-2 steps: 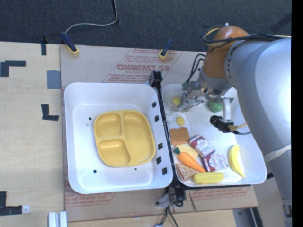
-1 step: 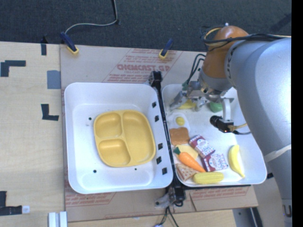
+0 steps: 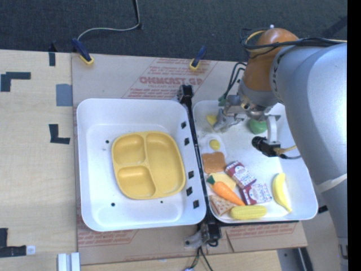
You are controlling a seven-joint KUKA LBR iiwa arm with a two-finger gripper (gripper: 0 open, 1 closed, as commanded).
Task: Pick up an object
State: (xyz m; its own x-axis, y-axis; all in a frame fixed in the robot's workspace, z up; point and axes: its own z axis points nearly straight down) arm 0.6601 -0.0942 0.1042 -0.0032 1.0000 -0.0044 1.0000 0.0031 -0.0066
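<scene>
Whether our gripper (image 3: 224, 119) is spread or closed we cannot tell; it hangs low in the far part of the right bin (image 3: 299, 208). Nearest us lie corn (image 3: 248, 212), a carrot (image 3: 228, 192) and a banana (image 3: 281, 192). Farther back sit a toast slice (image 3: 213, 162) and a green piece (image 3: 258, 125). A yellow tray (image 3: 149, 164) fills the left bin (image 3: 90, 168).
</scene>
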